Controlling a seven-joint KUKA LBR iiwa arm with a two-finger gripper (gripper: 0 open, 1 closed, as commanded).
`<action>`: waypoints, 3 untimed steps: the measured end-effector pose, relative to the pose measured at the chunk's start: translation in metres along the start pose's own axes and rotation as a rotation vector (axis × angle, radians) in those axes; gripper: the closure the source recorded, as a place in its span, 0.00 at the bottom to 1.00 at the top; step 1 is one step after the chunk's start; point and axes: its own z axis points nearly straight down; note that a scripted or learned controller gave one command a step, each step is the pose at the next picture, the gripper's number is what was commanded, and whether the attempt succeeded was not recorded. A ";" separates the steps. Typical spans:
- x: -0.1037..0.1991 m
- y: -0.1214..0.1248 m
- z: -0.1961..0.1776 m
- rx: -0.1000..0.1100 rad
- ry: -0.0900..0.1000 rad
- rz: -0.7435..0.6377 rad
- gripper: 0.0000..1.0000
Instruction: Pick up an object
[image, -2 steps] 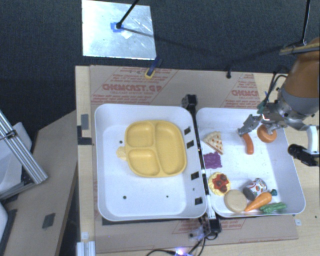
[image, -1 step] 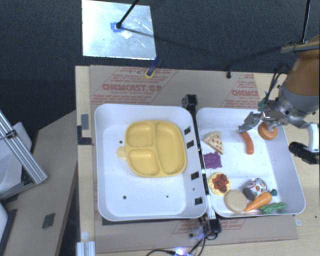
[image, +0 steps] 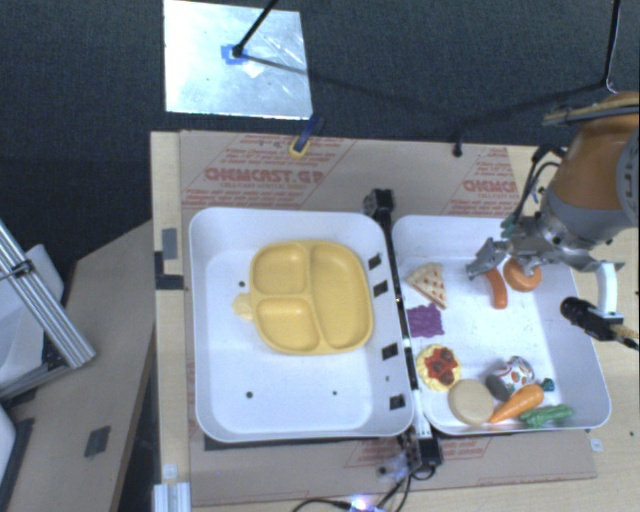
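From the camera view we see the gripper (image: 508, 262) low over the far part of the right bin (image: 575, 345). Its fingers look spread; we cannot tell whether they clasp anything. An orange sausage-like piece (image: 498, 289) lies just at their tips. Further left in that bin rest a pizza slice (image: 429, 283) and a purple piece (image: 425, 321); a carrot (image: 520, 402) lies near its front. The left bin (image: 215, 330) holds a yellow divided plate (image: 305, 297).
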 end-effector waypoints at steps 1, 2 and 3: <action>-0.001 -0.002 0.042 0.001 0.000 0.000 0.00; -0.003 0.001 0.058 -0.011 -0.004 0.001 0.00; -0.003 0.001 0.048 -0.015 -0.006 0.001 1.00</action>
